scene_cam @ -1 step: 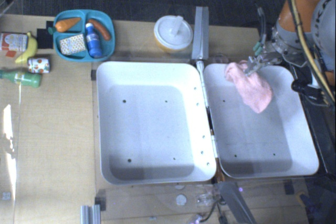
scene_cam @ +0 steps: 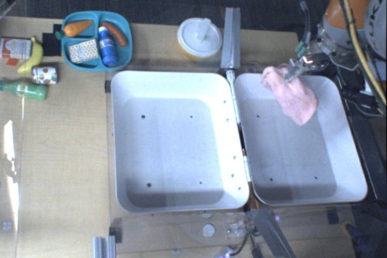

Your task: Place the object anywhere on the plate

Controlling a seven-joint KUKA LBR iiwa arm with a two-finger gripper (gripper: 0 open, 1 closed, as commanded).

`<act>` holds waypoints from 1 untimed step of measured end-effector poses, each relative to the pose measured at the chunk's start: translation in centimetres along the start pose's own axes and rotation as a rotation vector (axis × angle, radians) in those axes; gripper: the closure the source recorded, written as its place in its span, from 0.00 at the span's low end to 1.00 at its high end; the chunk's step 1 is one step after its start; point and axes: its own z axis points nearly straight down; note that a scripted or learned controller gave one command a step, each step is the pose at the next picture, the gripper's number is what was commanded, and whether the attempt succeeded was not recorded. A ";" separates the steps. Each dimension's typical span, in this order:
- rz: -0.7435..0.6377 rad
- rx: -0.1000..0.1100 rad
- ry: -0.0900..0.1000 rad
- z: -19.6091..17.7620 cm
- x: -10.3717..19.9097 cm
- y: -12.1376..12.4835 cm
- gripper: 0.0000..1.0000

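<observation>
Gripper (scene_cam: 297, 67) pinches the pink cloth (scene_cam: 291, 96) by its top corner; soft and light, it should droop and swing.

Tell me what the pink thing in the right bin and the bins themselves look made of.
Pink cloth: soft fabric, likely terry or fleece; it drapes in limp folds with a matte, fuzzy surface. Right bin and left bin: probably molded plastic; smooth white walls, rounded corners, a faint sheen.
</observation>
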 end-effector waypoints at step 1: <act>-0.404 -0.001 0.002 -1.1 5.1 -0.3 1.00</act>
